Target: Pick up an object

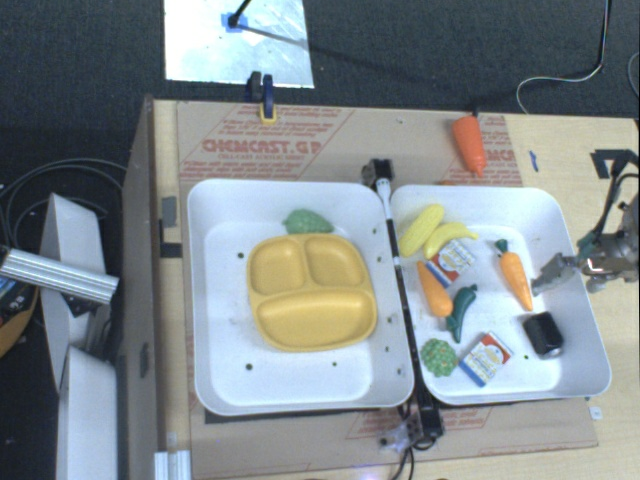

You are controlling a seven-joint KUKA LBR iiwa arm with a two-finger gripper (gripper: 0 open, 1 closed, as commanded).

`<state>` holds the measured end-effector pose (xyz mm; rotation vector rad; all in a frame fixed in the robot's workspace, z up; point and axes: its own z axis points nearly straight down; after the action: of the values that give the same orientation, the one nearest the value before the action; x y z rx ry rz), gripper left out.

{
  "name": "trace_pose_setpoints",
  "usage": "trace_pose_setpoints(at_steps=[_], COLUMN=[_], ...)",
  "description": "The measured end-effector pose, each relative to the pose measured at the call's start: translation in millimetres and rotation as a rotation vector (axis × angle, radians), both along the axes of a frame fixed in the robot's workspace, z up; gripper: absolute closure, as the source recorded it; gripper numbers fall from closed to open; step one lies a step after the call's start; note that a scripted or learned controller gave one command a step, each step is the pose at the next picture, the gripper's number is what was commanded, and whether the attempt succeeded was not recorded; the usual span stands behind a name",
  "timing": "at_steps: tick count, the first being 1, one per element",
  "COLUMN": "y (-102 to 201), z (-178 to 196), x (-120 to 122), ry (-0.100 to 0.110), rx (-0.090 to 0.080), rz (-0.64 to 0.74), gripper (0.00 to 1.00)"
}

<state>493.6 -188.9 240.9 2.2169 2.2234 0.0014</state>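
The right bin (570, 218) holds several toy foods: a pair of yellow bananas (430, 230), a small printed box (455, 258), an orange carrot (516, 276), a second orange piece (435, 290), a dark green pepper (463, 308), a broccoli head (437, 356), a red and white box (486, 357) and a black object (544, 333). My gripper (590, 263) sits at the right rim of this bin, just right of the carrot and above the black object. Nothing is seen held in it.
The left bin (215, 268) holds a yellow divided plate (310, 293) with a green leafy toy (308, 222) behind it. Another orange carrot (467, 143) lies on the cardboard behind the right bin. A blue and yellow clamp (264, 94) stands at the back edge.
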Motion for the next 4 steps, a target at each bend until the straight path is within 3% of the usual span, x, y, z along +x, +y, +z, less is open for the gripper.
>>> trace_pose_setpoints(at_steps=[1, 2, 3, 4], y=[28.2, 85.1, 95.2, 98.0], z=[-148.4, -144.6, -156.7, -147.5], x=[57.3, 122.7, 168.4, 168.9], ry=[0.002, -0.001, 0.034, 0.033], rx=[0.001, 0.001, -0.009, -0.005], rz=[0.0, 0.002, -0.012, -0.007], gripper=[0.0, 0.0, 0.0, 1.0])
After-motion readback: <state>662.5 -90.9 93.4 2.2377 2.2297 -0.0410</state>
